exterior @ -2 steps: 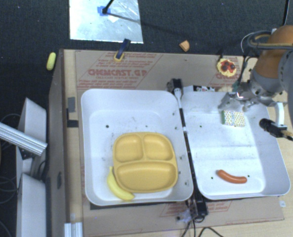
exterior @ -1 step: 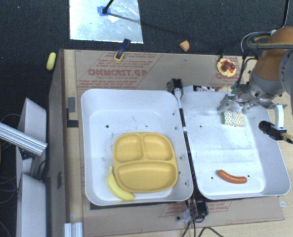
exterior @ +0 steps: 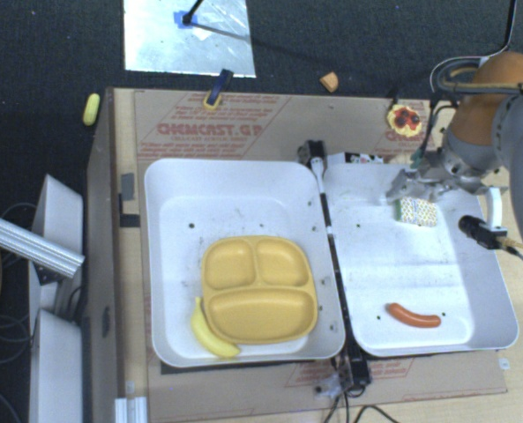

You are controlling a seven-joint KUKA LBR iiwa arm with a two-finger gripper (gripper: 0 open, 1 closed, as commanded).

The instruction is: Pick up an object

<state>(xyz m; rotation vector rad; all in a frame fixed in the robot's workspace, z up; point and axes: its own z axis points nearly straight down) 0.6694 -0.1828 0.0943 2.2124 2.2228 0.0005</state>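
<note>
Nearest the camera, the left bin (exterior: 168,236) holds a yellow divided tray (exterior: 259,289) with a banana (exterior: 210,333) lying against its front left corner, touching or nearly touching the tray edge. In the right bin (exterior: 499,324), close to the front wall, a sausage (exterior: 413,316) lies alone on bare floor, its long axis running roughly left to right with a slight tilt. Further back in the same bin, near the rear wall, a small patterned block (exterior: 418,211) rests, pale with green and yellow specks. The gripper (exterior: 413,188) sits directly over or just behind this block, the arm (exterior: 486,122) descending from the right with its orange band uppermost. The resolution at the fingertips is poor: it cannot be told whether the fingers are wide, narrow, or closed on anything, and the block may be touching them or merely lying just beneath. In my judgement the block is the candidate object, being immediately below and slightly forward of the gripper; the sausage is well apart toward the front. The grasp appears to be at the approach or closing stage, not yet confirmed. Beyond the bins, on the counter (exterior: 243,126), a small round red and yellow item (exterior: 406,119) lies near the back right corner.
</note>
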